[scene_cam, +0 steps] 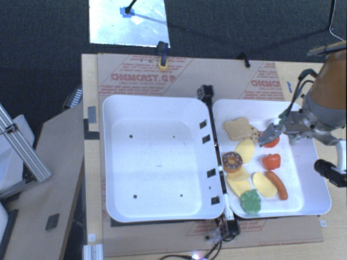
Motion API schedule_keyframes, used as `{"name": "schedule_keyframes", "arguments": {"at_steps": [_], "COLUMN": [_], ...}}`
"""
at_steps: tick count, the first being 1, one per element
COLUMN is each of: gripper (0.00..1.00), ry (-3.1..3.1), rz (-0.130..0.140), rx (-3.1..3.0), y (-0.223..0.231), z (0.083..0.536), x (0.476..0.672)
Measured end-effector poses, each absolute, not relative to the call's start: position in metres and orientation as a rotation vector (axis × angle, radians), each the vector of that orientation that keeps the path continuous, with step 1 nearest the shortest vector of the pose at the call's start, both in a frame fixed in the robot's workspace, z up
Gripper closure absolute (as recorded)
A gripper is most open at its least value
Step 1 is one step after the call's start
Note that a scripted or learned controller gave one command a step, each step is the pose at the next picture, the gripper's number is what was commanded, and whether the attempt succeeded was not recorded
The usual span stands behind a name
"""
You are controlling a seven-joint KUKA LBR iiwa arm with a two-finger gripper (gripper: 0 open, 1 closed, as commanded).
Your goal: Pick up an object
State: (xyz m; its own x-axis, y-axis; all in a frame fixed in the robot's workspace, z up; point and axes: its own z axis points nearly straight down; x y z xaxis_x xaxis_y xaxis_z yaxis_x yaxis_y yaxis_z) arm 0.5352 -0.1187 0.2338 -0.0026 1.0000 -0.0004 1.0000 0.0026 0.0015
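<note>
Two shallow white bins are sitting side by side on the bench: the left bin [157, 161] is taking up the centre of the frame, and the right bin [312, 191] is lying at the right of the frame with all the toy food in it.

The arm [328, 88] is reaching in from the right edge, with its gripper [269, 136] hanging low over the upper middle of the right bin. Its grey fingers are pointing toward the left and lying over a small red piece [272, 141], which is showing just beneath the tips. Whether the fingers are spread or pressed together, and whether they are actually pinching that piece, cannot be told from this angle.

Counting the things in the right bin: one tan slice of toast [237, 128] is lying at the upper left; one doughnut [232, 161] with pink icing is sitting near the bin's left wall; three yellow pieces are lying about it, one above the doughnut [245, 150], one below it [238, 184] and one further right [264, 184]; one red tomato-like piece [271, 161] is sitting just below the gripper; one orange sausage [277, 184] is lying at a slant beside the right-hand yellow piece; and one green broccoli [250, 200] is resting at the bin's lower edge.
</note>
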Motion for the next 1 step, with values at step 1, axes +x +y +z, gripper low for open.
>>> {"name": "schedule_keyframes", "arguments": {"at_steps": [1], "gripper": [0.00], "ry": [2.224], "rz": [-0.001], "rx": [2.220], "y": [-0.1076], "z": [0.0796], "x": [0.5519]}}
